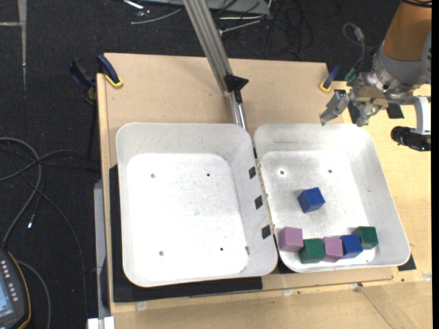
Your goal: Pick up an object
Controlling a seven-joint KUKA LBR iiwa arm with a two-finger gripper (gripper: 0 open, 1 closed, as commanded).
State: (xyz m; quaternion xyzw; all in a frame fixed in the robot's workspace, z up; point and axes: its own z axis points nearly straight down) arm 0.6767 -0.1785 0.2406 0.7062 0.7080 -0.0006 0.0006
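Note:
A blue cube (311, 199) lies alone in the middle of the right bin (384, 184). Along that bin's near edge sits a row of blocks: a purple one (291, 238), a dark green one (313, 250), another purple one (333, 247), a blue one (352, 244) and a green one (368, 236). My gripper (348, 113) hangs above the far right corner of the right bin, well away from all the blocks. Its fingers are spread apart with nothing between them.
The left bin (137, 184) lies beside the right one, with black clips along the seam between them. A slanted metal pole (209, 36) runs from the top down to the bins' far edge. Clamps (110, 70) grip the wooden bench at its far corners.

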